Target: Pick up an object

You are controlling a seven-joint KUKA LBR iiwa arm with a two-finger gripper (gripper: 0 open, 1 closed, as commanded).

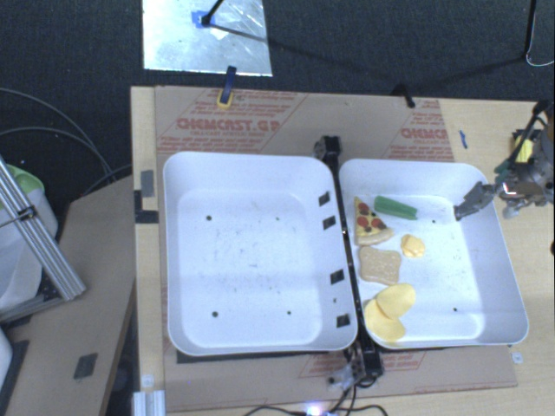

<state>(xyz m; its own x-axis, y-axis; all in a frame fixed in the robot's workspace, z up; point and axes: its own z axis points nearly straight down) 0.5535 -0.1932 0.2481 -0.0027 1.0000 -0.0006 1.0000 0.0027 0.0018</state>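
The gripper (473, 202) is hovering at the right bin's (486, 319) upper right rim, finger state indiscernible. A green block (395, 206), pizza slice (370, 219), bread slice (380, 265) and yellow pieces (389, 309) are lying along the bin's left side.
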